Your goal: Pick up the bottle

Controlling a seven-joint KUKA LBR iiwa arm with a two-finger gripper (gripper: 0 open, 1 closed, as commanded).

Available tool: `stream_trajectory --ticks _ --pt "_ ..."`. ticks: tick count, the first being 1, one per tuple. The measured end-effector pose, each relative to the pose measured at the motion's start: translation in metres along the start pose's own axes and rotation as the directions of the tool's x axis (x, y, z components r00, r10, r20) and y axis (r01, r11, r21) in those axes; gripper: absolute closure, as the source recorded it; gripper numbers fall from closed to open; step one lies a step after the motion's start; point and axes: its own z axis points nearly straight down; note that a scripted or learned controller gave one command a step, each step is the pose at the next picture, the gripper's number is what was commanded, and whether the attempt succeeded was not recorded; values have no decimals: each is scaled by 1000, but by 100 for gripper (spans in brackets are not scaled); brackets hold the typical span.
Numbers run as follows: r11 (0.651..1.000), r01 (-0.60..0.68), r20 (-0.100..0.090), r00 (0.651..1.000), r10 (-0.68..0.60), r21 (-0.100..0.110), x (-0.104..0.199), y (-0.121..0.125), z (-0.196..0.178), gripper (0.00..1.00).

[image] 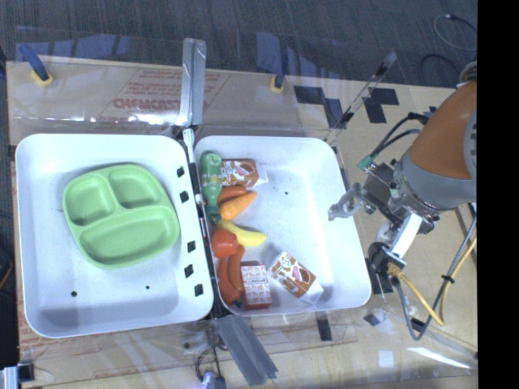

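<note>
Carton [293, 275] up front; your end effector [345, 207], grip state unreadable, risks snagging the carrot [237, 207] crowding the bottle [212, 178].

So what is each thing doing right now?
Green bottle: lying in the right bin, along its left wall.
Carrot: lying beside the bottle.
Banana: lying flat.
Green plate: flat in the left bin.
Gripper: over the right bin's right edge, holding nothing.

1 fixed camera above the bench, looking down at a slant, both white bins [32, 217] in frame
</note>
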Motion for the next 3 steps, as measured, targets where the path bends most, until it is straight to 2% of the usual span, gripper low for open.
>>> stream_trajectory --ticks 1,2,3 --pt "957 -291 -5 957 291 -5 28 -24 -110 0" --pt "811 -586 -1 811 586 2 -10 9 -21 0" --pt "824 -566 -7 824 566 -2 -9 8 -183 0"
